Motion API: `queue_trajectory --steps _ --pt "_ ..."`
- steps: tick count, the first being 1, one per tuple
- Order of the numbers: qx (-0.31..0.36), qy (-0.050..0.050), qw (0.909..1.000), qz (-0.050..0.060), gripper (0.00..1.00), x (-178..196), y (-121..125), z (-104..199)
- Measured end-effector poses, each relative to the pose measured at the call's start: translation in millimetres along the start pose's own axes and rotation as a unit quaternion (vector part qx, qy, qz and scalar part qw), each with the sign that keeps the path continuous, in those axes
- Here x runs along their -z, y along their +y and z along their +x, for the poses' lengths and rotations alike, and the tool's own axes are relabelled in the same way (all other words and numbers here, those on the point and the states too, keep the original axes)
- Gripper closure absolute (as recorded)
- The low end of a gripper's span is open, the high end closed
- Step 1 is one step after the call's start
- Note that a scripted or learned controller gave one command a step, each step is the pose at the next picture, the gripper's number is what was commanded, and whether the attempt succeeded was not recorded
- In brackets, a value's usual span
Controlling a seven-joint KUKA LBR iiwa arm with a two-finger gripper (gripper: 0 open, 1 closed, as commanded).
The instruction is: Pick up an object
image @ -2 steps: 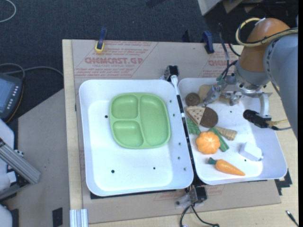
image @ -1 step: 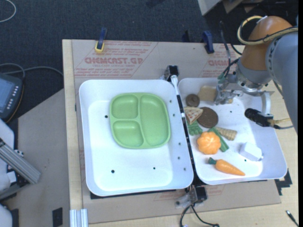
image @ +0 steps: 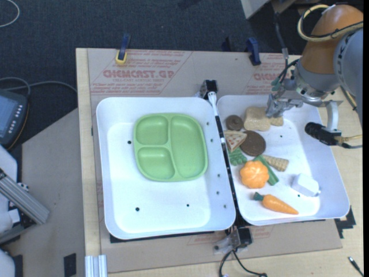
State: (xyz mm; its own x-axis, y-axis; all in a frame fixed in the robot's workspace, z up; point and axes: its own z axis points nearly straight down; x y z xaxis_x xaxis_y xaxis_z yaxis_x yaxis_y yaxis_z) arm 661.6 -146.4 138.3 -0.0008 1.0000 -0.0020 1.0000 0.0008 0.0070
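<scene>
Plainly best to start with the bread [image: 256, 120]. Find it toward 12 o'clock in the right bin [image: 331, 172], lying flat on the floor. Note the cookie [image: 233, 122] just beside it at 9 o'clock and the dark disc [image: 252, 143] close at 6 o'clock. Find the gripper [image: 277, 107] low at the bread's 2 o'clock edge, touching or nearly so; cannot tell which, nor whether open or closed on anything from this slant. Cannot see anything lifted.

Judge the bread as a toy: probably light, stiff or slightly spongy, matte enough not to slip, unlikely to break. Take hold across its short width, from 12 to 6 o'clock, near the middle. Keep clear of the 9 o'clock side to avoid catching the cookie. Expect it to skid along the smooth bin floor if nudged off-centre, so come straight down.

Leave the rest of the cluster alone: the orange [image: 254, 174] at the bin's centre and the carrot [image: 277, 203] at 6 o'clock, both rounder and likelier to roll. Ignore the green tray [image: 171, 147] in the left bin [image: 115, 201].
</scene>
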Motion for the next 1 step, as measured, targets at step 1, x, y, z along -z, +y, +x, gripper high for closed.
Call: queue_trajectory --steps 1 --pt "0.001 0.000 1.0000 -0.001 1.00 52.5 -0.2 5.9"
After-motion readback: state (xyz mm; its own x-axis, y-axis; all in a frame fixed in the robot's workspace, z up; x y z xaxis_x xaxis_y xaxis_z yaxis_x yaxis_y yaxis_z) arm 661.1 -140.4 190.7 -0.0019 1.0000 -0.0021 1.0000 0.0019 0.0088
